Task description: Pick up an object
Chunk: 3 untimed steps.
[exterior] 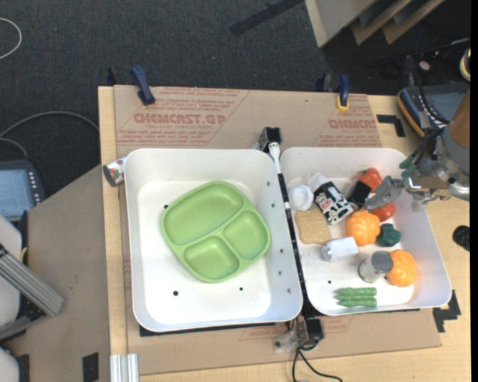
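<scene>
You're looking at a dark grey carpeted floor (149,37) around a brown bench top (224,112) printed with red lettering. Blue clamps (142,83) grip its far edge, and what may be a wooden cabinet (373,19) stands beyond.

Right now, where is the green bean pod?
The green bean pod lies in the right bin, near its front edge, just below the grey cylinder and to the left of the lower orange pumpkin.

Grey metal gripper (388,192) with thin fingers, dark cables above a pale wrist
</scene>
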Available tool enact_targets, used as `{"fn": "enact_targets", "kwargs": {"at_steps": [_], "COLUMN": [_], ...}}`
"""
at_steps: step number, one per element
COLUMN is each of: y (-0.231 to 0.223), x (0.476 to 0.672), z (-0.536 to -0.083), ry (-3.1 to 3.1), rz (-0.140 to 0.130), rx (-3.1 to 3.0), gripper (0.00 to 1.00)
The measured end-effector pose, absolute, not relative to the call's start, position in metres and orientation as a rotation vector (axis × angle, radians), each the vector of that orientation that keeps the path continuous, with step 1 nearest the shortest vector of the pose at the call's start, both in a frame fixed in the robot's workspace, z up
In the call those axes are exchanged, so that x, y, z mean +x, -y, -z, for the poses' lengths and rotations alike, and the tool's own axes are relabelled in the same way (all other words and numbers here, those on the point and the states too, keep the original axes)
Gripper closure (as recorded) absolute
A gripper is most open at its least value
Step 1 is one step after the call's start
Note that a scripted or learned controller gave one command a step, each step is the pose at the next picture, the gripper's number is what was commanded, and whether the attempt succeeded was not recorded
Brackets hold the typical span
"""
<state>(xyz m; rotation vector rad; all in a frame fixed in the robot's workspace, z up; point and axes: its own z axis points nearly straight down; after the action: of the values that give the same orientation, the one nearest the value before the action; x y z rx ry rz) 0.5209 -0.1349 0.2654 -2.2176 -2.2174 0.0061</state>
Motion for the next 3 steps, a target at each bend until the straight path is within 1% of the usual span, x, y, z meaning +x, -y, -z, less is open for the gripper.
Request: {"fn": "enact_targets", "kwargs": {"at_steps": [1,2,3], "y": [0.140,0.110,0.110], "x": [0.490,0.541,0.543], "z": [-0.115,-0.101,-0.110], "ry": [2.206,2.227,2.230], "rz": [-0.016,0.016,0.016], "rx": [-2.212,-2.234,-2.232], "gripper": [0.00,0.00,1.00]}}
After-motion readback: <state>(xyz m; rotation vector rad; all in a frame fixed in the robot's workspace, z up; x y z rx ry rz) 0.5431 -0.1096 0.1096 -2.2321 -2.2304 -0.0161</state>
